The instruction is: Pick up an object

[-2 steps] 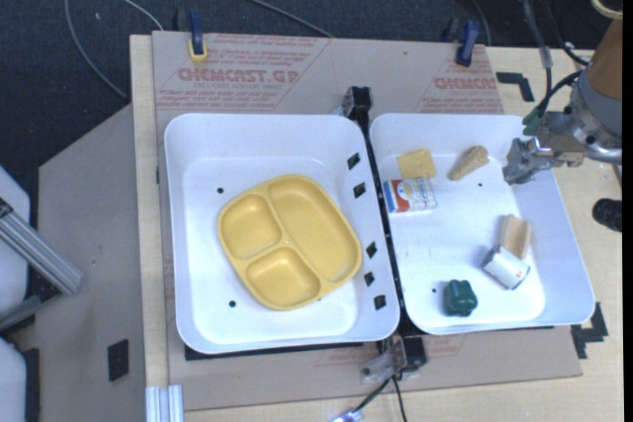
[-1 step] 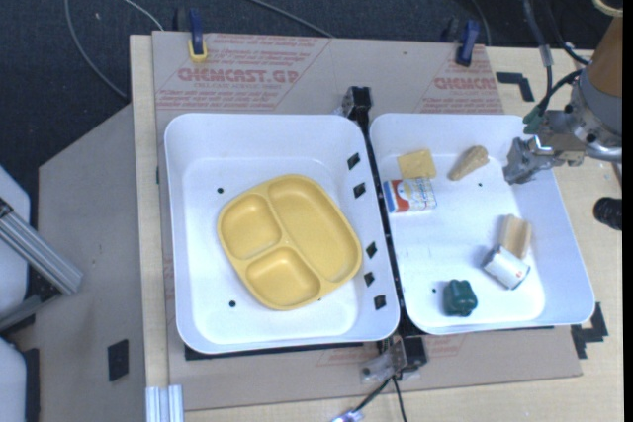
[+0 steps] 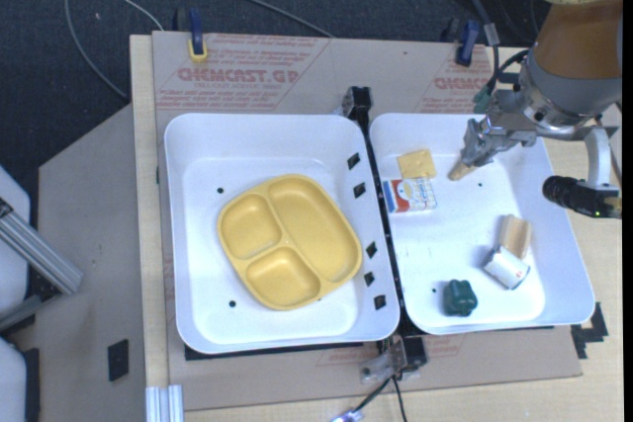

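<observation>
Fingers (image 3: 479,145) blur over the right bin (image 3: 554,306); their spread is unreadable.

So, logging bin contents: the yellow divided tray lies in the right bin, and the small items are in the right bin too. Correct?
Not quite. The camera view shows the yellow tray in the left bin; the small items, like the green one, are indeed in the right bin.

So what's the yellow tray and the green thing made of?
The yellow tray looks like smooth moulded plastic: one even colour, rounded compartments, a soft sheen. The green thing looks dull and lumpy, maybe rubber or soft plastic, but it is too small to tell for sure.
</observation>
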Available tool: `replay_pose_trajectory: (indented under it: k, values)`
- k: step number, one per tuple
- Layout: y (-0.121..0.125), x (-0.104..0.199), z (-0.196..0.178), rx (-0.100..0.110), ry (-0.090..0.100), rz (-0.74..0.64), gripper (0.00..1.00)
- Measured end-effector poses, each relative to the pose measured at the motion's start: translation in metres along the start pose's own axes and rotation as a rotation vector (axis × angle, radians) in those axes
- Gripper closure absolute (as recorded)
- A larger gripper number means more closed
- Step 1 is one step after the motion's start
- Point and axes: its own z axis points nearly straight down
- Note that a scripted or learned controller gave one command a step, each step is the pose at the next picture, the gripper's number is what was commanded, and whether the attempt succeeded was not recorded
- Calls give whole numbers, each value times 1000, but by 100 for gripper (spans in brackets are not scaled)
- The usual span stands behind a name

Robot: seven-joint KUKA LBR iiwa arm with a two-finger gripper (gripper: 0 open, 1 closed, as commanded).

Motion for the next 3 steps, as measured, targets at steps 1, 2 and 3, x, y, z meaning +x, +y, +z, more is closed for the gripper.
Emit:
replay_pose_trajectory:
  k: [1, 2, 3]
  values:
    - [12, 45, 5, 1, 0, 1, 100]
    - [43, 93, 18, 1, 0, 1, 100]
    - [60, 144, 15, 0, 1, 1, 100]
